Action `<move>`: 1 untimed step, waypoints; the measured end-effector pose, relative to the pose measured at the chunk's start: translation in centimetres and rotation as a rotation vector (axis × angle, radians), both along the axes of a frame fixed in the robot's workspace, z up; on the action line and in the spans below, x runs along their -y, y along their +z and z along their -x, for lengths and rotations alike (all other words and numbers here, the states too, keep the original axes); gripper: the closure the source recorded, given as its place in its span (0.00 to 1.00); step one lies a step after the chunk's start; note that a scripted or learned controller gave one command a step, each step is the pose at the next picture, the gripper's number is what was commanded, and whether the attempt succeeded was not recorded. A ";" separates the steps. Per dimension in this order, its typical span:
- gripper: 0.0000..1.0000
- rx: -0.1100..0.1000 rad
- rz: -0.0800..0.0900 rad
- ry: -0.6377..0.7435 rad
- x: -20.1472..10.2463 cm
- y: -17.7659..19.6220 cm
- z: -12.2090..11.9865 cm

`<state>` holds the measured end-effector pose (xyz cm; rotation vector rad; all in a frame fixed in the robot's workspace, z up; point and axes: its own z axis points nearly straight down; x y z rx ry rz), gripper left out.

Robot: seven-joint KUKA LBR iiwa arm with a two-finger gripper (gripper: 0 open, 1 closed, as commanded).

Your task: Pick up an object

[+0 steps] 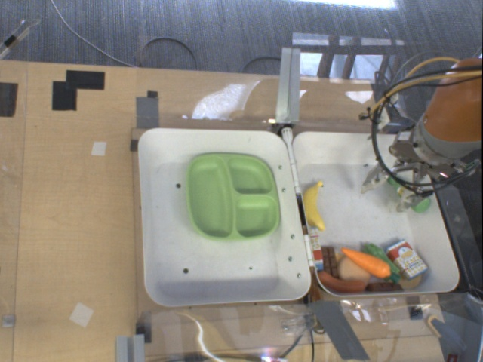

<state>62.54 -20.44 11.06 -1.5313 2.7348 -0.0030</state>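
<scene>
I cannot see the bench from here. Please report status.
Gripper low over right bin, near a green thing. Banana by left wall; carrot in front pile. Cables crowd the wrist.

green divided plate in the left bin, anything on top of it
Nothing lies on the green divided plastic plate; its three compartments show bare. It sits flat in the left shallow white bin. What is under the plate is covered.
</scene>
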 end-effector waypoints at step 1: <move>0.00 0.010 0.003 0.104 0.1 -2.1 6.5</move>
